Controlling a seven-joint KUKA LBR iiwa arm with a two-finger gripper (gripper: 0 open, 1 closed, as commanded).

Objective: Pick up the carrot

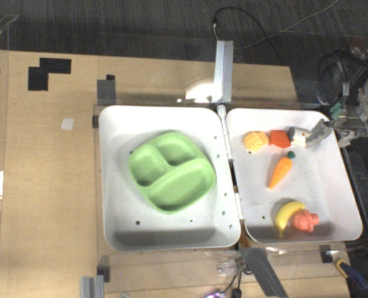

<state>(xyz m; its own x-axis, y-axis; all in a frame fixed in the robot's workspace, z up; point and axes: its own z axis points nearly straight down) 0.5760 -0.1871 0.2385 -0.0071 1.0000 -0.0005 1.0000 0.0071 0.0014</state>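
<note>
The carrot [280,171], orange with a small green top, lies at a slant in the middle of the right bin [332,185], its top pointing up and to the right. My gripper [322,131] hangs over the bin's upper right corner, up and to the right of the carrot and well apart from it. Its tip is close to a small white piece [298,141]. Nothing shows in its grasp.
A yellow corn-like toy [255,141] and a red block [280,138] sit above the carrot. A banana [287,214] and a pink toy [305,221] lie near the bin's front. The left bin [118,222] holds a green divided plate [171,171].
</note>
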